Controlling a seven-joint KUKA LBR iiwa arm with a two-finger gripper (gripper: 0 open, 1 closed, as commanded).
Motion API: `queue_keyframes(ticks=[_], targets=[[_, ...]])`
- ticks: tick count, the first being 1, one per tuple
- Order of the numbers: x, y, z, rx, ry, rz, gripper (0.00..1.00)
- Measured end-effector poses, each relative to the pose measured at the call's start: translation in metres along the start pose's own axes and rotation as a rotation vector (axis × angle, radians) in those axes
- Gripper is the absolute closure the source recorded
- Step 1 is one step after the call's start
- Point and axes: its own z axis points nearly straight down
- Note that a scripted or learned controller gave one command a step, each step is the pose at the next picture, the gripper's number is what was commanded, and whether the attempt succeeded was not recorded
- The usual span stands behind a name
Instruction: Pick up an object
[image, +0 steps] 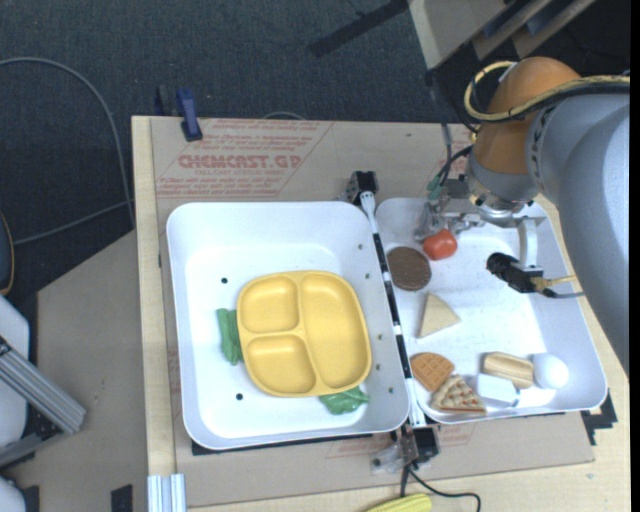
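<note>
The gripper (441, 226) hangs low over the far end of the right bin (475, 292), at the end of the grey arm (590, 150) with its orange band. How wide the gripper stands cannot be told from this slanted view, nor whether it has hold of anything. A small red round piece (440, 245) lies directly under its tip, touching it or nearly so, on the bin floor. Just beyond that piece, on the side toward the other bin, sits a brown disc (408, 268). Farther from the gripper, toward the near end of the bin, lies a pale wedge (437, 316). Well apart from the tool, a cluster lies along the near wall: a round orange waffle-like piece (432, 368), a pizza slice (458, 396) just beside it, a tan bread roll (508, 368) and a white egg (549, 371) touching the roll's end. Across the divider from the gripper, the left bin (200, 255) holds a yellow divided plate (302, 332), with one green leafy piece (229, 336) at the plate's far side from the tool and another green piece (345, 401) at its near edge.
</note>
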Motion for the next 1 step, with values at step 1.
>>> queue_keyframes(ticks=[1], targets=[[0.0593, -0.048, -0.0874, 0.011, 0.004, 0.002, 1.0]])
